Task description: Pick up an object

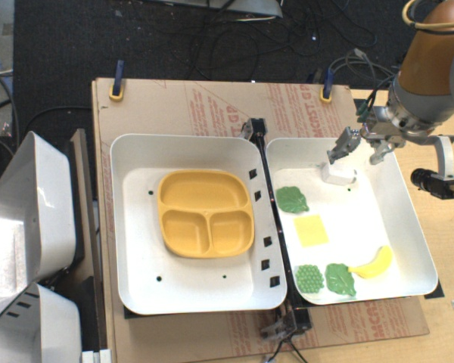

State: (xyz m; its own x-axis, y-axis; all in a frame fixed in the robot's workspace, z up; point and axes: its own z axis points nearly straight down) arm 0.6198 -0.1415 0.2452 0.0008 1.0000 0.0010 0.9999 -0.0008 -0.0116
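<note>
Cardboard sheet (212, 100) underlies both white bins (129, 203); dark floor, cables (227, 44) behind.

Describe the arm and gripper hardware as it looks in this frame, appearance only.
The arm comes in at upper right: a rounded orange-brown band with a pale ring at its top, then a grey metallic wrist below it. The gripper is grey metal with two slim fingers. Thin dark cables run beside the wrist, and a white bracket with a black fitting hangs off its right side.

Dark carpet floor (53, 44) strewn with black cables (212, 44) surrounds a cardboard-topped bench (212, 100)
</note>
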